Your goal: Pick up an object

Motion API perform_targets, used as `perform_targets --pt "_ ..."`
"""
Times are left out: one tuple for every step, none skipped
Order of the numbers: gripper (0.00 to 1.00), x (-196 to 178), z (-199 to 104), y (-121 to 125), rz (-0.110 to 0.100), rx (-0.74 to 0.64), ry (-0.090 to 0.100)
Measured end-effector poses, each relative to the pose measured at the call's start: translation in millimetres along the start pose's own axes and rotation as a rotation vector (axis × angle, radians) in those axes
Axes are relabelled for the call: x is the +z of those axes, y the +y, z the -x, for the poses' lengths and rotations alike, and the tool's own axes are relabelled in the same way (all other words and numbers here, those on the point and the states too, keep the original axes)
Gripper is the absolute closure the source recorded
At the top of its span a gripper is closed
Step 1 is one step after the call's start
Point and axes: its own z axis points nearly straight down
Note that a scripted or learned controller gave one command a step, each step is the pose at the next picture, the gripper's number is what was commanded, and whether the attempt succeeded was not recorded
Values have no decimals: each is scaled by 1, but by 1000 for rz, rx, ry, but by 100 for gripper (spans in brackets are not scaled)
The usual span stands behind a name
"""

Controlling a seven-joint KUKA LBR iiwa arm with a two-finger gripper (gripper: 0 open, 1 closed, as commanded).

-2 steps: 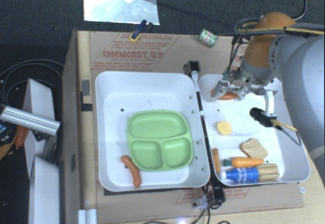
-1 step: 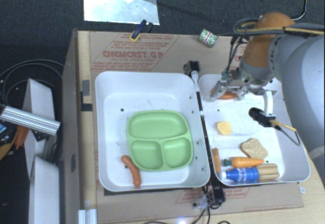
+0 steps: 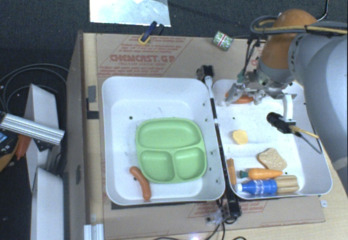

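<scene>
Hovering near the right bin [image 3: 321, 171]'s far edge, the gripper [image 3: 243, 93].

dark carpet floor [image 3: 43, 16], cardboard-topped bench [image 3: 163, 54]

Grey arm [image 3: 321, 65] enters from right, orange band [image 3: 285, 37] above wrist; hand [image 3: 247, 93] points down and leftward, low at far right-hand side.

The gripper [image 3: 246, 93] sits low at the far end of the right bin [image 3: 312, 152], and its fingertips are too small and cluttered to make out. An orange thing [image 3: 244, 100] under it is mostly hidden, maybe a carrot. The arm [image 3: 321, 70] gets cut off by the right edge.
</scene>
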Motion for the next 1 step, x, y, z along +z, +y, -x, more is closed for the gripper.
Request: perform_targets --pt "0 3 0 0 -1 0 0"
